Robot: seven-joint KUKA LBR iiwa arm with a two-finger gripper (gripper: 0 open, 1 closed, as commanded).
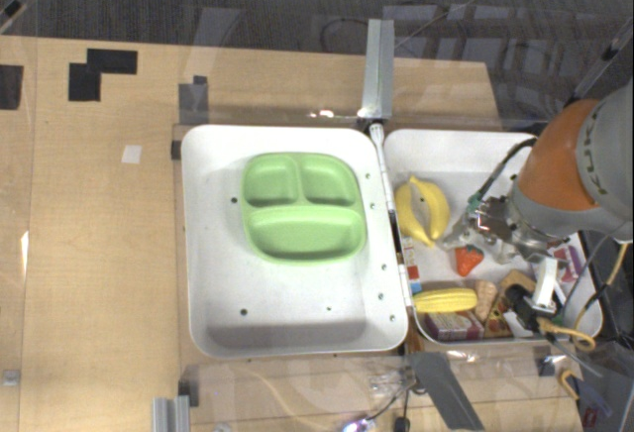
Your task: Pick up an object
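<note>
Reaching in from the right, end effector hanging low in the right bin, just above an orange-red object, right of a banana; finger state impossible to tell. Lying in the left bin: green divided plate.

My grey arm with its orange band reaches in from the right, wrist bent down and leftward. My two-finger metal gripper hangs low (its tip too cluttered to read clearly).
</note>
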